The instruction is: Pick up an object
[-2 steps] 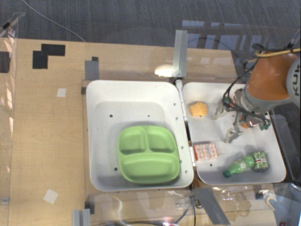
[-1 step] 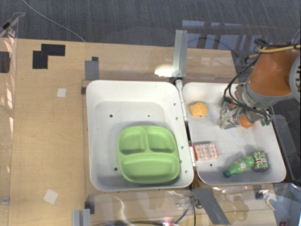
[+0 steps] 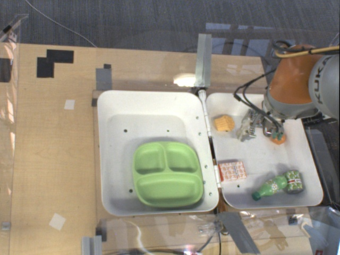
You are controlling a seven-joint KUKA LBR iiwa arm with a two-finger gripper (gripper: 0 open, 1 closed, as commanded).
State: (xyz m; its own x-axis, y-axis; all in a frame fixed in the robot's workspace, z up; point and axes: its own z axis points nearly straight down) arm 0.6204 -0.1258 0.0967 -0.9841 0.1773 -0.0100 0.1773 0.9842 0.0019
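A wooden worktop (image 3: pixel 53 142) carries two white bins. The pincer (image 3: pixel 254 127) hangs over the right bin (image 3: pixel 313 187), fingers spread and holding nothing. A small orange object (image 3: pixel 278 138) lies just right of it; a yellow block (image 3: pixel 223 123) lies left.

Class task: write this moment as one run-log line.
end effector: low in right white bin | beside: small orange object | left bin: green divided plastic tray
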